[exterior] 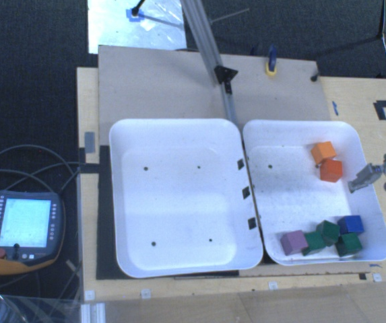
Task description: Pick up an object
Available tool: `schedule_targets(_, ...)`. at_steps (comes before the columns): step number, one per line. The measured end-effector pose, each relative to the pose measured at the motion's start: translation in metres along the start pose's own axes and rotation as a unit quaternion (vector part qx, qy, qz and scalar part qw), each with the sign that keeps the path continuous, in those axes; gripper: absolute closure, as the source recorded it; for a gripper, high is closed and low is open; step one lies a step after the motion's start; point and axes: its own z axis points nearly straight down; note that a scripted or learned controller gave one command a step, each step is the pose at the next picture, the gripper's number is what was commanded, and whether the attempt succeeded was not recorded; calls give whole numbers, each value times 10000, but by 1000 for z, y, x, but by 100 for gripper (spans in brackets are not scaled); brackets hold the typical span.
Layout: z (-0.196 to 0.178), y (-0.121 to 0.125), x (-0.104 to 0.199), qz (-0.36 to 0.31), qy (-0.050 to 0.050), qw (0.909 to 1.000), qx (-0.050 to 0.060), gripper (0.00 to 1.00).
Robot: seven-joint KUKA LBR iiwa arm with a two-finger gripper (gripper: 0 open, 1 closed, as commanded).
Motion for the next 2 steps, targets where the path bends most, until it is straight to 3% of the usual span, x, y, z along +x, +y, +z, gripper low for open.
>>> schedule_targets(1,0,0,0,6,0,10000,-4,0)
schedule_targets(2,61,-1,4,15,5,10000,24,0)
